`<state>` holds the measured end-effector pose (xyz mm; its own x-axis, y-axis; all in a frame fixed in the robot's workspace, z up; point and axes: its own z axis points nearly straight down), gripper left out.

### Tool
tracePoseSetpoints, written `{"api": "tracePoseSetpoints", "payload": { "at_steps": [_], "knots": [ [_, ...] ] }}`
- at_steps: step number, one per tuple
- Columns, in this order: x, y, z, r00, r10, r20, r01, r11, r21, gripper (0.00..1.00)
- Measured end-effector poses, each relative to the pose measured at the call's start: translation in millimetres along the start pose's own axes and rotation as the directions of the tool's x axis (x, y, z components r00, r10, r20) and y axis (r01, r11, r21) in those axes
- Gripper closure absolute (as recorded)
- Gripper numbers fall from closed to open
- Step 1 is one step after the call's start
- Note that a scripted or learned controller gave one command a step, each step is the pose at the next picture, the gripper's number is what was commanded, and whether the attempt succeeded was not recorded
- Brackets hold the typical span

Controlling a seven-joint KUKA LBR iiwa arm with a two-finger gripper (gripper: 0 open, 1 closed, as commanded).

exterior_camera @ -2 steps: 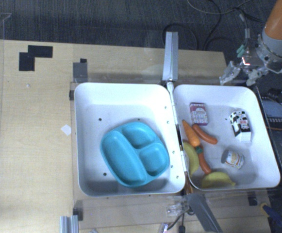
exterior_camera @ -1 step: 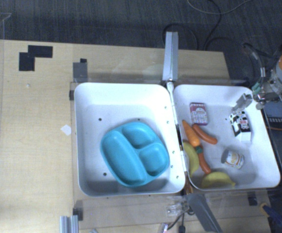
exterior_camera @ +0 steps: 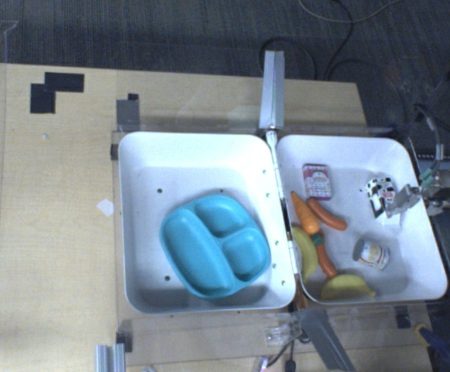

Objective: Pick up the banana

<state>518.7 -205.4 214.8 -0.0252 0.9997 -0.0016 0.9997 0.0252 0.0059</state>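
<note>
The wooden bench (exterior_camera: 54, 231) filled most of the frame, with black patches near its upper left. On it sat two shallow white bins side by side, parted by a grey metal rail (exterior_camera: 272, 91) that ran up toward the top of the frame.

The left bin (exterior_camera: 139, 208), at centre frame, held a blue divided plate (exterior_camera: 214, 243) with three compartments, lying in its lower half and turned at an angle.

The right bin (exterior_camera: 418, 270), right of centre, held the smaller objects. The banana (exterior_camera: 347, 287) lay at that bin's lower edge, roughly level and curved. A second yellow fruit-shaped piece (exterior_camera: 305, 253) stood along the bin's left wall, just above and left of the banana. Two orange carrot-like pieces lay near it: one (exterior_camera: 305, 214) against the left wall, another (exterior_camera: 328, 215) slanting toward the bin's middle, and a thinner orange piece (exterior_camera: 326, 260) ran between the yellow piece and the banana. A small red-labelled packet (exterior_camera: 317, 181) lay in the upper part, a small tilted can (exterior_camera: 371, 253) in the middle right, and a black-and-white object (exterior_camera: 379, 191) at the upper right.

My gripper (exterior_camera: 407, 200) sat at the right edge of the frame, over the right bin's right rim, just beside the black-and-white object and well apart from the banana. I could not tell how far it was open; nothing was seen in its hold.
</note>
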Motion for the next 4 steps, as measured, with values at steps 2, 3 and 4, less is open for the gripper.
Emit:
{"api": "tracePoseSetpoints", "payload": {
  "at_steps": [2, 3, 4],
  "knots": [
    [62.4, -27.9, -42.7, 0.823, -0.568, 0.001, 0.568, 0.823, -0.001, 0.00],
    [24.7, -29.4, -0.2, 0.853, -0.521, 0.001, 0.521, 0.853, 0.000, 0.00],
    [6.4, -30.1, 31.5, 0.849, -0.528, 0.000, 0.528, 0.849, 0.000, 0.00]
  ]
}}
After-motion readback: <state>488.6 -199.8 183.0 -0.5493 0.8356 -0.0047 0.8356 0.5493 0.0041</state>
